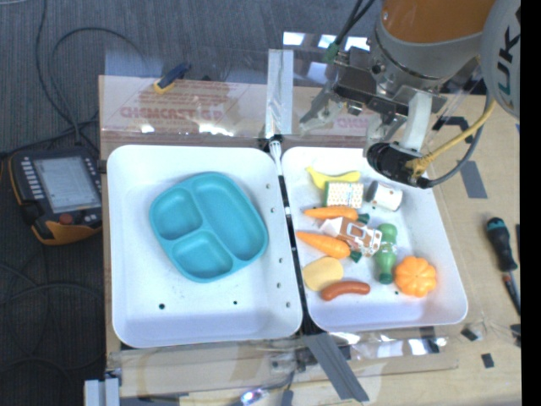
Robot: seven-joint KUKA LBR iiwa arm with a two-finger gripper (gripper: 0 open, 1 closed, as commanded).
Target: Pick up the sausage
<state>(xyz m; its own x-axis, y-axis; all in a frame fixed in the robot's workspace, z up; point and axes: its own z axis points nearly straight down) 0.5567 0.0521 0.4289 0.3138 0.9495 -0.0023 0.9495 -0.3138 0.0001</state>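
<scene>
Lying near the right bin's (452, 299) front wall, a glossy reddish-brown sausage (345, 290).

Even, bright light fell from above, and both white bins (203, 324) showed clean with only soft, faint shadows under the blue divided plate (209, 224) and the toy food. Glare flared on the clear plastic sheet (207, 100) and the metal strip (280, 83) behind the bins. The dark carpet (51, 57) looked dim and grainy. The orange band (439, 7) of the arm, nearest the camera, was soft and out of focus.
</scene>
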